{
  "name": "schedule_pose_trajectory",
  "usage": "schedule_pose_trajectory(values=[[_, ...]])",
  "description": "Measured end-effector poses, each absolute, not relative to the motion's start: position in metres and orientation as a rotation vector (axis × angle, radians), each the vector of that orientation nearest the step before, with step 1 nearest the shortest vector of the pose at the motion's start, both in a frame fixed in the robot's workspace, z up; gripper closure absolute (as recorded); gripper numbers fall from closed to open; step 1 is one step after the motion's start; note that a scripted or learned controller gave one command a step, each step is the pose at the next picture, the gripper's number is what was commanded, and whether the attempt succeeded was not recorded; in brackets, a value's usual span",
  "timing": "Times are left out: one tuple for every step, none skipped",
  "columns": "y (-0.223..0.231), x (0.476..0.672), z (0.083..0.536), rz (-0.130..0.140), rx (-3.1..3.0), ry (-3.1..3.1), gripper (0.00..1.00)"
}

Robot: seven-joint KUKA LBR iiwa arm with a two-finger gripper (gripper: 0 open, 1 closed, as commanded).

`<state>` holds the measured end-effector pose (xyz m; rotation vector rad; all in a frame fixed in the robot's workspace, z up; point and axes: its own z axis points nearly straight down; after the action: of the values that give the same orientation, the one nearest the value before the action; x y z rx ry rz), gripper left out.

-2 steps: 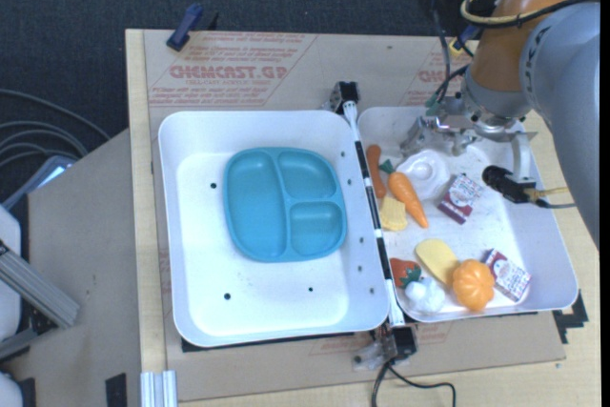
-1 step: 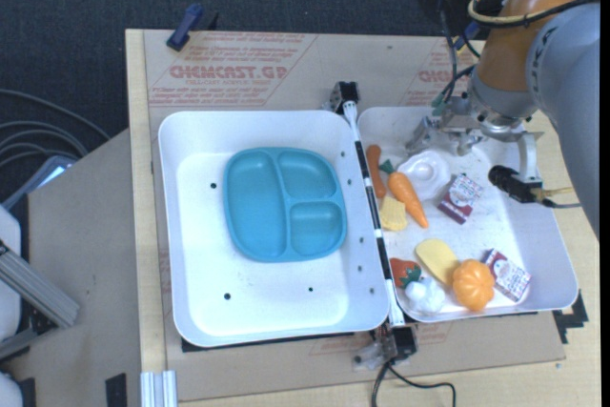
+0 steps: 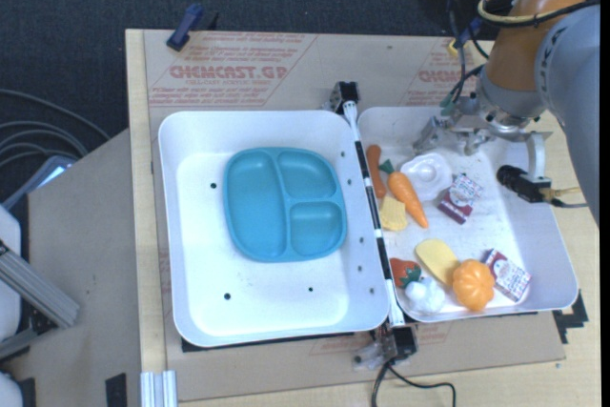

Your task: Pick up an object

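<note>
Two bins (image 3: 181,143), toys crowd the right. Gripper (image 3: 456,131) hovers near the carrot (image 3: 405,190); can't tell its state. Best approach: straight down, centred.

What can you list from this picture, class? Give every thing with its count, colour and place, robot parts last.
Bins: 2, white, side by side on the bench.
Divided plate: 1, blue, in the left bin.
Toy carrots: 2, orange, right bin, near its left wall.
Pumpkin toy: 1, orange, right bin, near edge.
Yellow pieces: 2, right bin, middle.
Small packets: 2, red and white, right bin.
Clip: 1, blue, far left corner of the bench.
Gripper: 1, grey, over the right bin's far end.
</note>
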<state>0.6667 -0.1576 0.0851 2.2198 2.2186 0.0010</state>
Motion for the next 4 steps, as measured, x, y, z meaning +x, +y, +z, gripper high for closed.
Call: schedule_pose_trajectory(values=[[-0.161, 0.667, 0.085, 0.001, 2.219, 2.219, 0.0], [-0.136, 0.667, 0.085, -0.001, 2.222, 2.224, 0.0], [-0.148, 0.667, 0.085, 0.0, 2.221, 2.22, 0.0], [-0.157, 0.667, 0.085, 0.001, 2.221, 2.219, 0.0]])
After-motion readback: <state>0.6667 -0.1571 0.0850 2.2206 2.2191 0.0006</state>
